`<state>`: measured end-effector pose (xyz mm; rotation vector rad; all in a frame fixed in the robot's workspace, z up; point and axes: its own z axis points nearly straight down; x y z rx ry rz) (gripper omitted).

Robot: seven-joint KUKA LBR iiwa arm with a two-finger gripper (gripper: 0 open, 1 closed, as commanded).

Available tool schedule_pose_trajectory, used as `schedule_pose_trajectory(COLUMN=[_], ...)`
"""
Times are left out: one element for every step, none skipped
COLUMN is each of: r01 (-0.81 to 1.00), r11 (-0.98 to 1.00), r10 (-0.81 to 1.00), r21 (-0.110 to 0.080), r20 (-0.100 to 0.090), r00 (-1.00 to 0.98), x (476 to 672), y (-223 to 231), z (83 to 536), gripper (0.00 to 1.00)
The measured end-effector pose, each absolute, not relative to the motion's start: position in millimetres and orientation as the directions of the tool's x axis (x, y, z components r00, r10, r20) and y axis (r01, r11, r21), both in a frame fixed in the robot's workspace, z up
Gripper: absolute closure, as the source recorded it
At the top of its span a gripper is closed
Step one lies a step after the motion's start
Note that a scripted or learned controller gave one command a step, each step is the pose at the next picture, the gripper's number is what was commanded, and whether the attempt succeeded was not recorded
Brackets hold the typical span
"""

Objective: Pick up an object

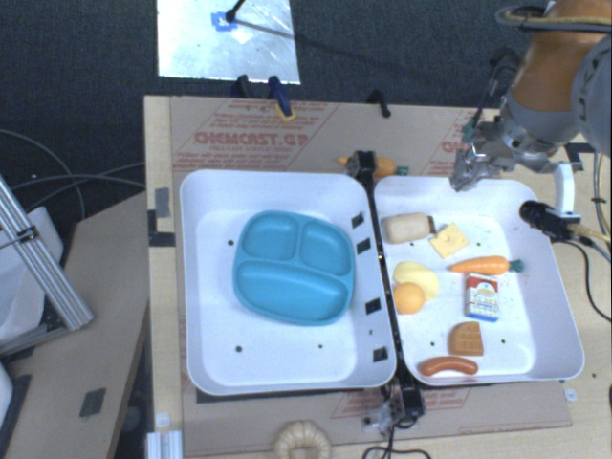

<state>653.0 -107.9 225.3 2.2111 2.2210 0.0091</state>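
Camera view | pincer (466, 175) hangs over right bin (559, 314) far rim

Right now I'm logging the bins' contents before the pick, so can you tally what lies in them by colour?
Blue: 1, the divided plate in the left bin
Orange: 2, carrot, round fruit
Yellow: 2, cheese wedge, pale fruit
Tan or brown: 2, bread roll, cookie
Red: 2, small carton, sausage
Total: 9, with 8 in the right bin
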Motion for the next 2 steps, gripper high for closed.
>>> schedule_pose_trajectory(r01=[1.0, 1.0], r11=[0.005, 0.006], r10=[1.0, 1.0], r21=[0.003, -0.001], r20=[0.0, 0.001], r00=[-0.005, -0.006], x=[653.9, 618.5], y=[-107.6, -80.3], z=[224.9, 218.2], gripper=[1.0, 1.0])
